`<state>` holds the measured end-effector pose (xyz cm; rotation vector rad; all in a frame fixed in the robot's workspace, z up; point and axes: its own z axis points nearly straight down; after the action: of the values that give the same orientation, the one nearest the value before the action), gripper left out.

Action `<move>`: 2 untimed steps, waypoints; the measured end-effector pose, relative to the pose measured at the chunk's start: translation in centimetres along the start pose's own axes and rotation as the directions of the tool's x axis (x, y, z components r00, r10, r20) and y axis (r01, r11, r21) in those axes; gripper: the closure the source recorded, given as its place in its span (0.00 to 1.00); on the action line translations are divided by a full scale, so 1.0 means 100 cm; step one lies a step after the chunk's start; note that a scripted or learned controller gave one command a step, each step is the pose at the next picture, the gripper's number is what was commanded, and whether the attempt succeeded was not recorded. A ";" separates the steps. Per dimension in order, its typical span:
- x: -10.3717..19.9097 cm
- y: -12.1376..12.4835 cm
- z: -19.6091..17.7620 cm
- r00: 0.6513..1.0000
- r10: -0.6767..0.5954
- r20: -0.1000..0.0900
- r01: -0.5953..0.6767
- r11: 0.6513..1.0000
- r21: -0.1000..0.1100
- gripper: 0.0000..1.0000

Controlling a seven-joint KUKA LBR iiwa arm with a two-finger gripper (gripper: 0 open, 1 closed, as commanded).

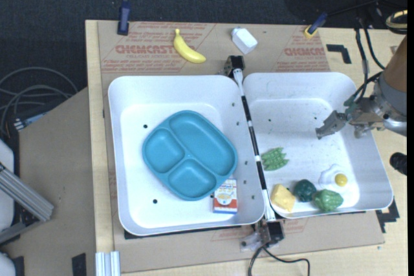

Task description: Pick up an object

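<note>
In the right bin point(304, 90) lie a green pea pod point(273, 158), a yellow piece point(283, 198), a dark green piece point(305, 189), a light green broccoli-like piece point(328, 200) and a white fried egg toy point(335, 178), all along its near side. My gripper point(327, 128) hangs over the right bin's middle right, pointing left and down. It is above and to the right of the pea pod and apart from every object. Nothing shows in its grasp.
The left bin point(123, 97) holds a blue divided plate point(189, 154) and a small carton point(226, 198) at its near right corner. On the bench behind the bins lie a banana point(187, 48), a white block point(244, 40) and two clips point(123, 17).
</note>
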<state>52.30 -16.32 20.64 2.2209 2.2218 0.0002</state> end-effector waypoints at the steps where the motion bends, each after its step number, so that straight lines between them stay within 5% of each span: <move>1: 0.030 -0.044 0.007 1.000 0.001 -0.002 -0.001 1.000 0.003 0.00; 2: -0.030 -0.041 -0.116 1.000 0.001 0.002 -0.001 1.000 -0.002 0.00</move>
<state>48.18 -19.33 32.24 2.2201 2.2186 0.0005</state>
